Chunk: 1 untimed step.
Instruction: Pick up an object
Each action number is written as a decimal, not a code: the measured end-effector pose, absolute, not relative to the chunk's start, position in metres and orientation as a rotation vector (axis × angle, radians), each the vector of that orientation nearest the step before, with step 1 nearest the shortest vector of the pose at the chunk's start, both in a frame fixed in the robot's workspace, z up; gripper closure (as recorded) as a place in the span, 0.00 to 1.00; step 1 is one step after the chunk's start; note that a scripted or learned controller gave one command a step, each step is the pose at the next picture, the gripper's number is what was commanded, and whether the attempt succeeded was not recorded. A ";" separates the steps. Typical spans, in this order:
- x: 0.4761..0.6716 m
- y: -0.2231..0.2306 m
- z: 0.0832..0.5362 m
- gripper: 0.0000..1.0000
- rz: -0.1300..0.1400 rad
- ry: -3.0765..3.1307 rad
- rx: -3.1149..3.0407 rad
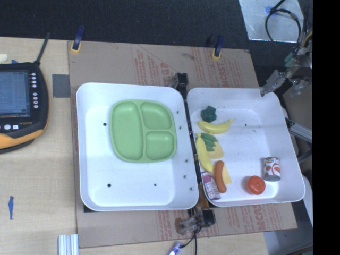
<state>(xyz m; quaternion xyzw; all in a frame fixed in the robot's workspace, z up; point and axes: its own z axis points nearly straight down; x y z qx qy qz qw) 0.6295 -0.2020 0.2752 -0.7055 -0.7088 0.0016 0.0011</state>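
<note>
White bin on the right (276,110) holds our pickings, banana (215,126), sausage (220,176), tomato (255,185) and can (271,169), and with the gripper (273,82) at its far corner, state unreadable, we fear the crowded left-wall pile jams any grab.

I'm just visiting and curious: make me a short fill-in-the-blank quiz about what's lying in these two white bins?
1. The green divided plate lies in the ____ bin.
2. The plate has ____ compartments.
3. The small can stands beside a red ____ in the right bin.
4. The yellow banana lies just below a dark ____ toy.

Missing words: left; three; tomato; green
</note>
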 end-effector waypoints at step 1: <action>0.548 -0.163 0.187 0.00 0.007 -2.222 -2.213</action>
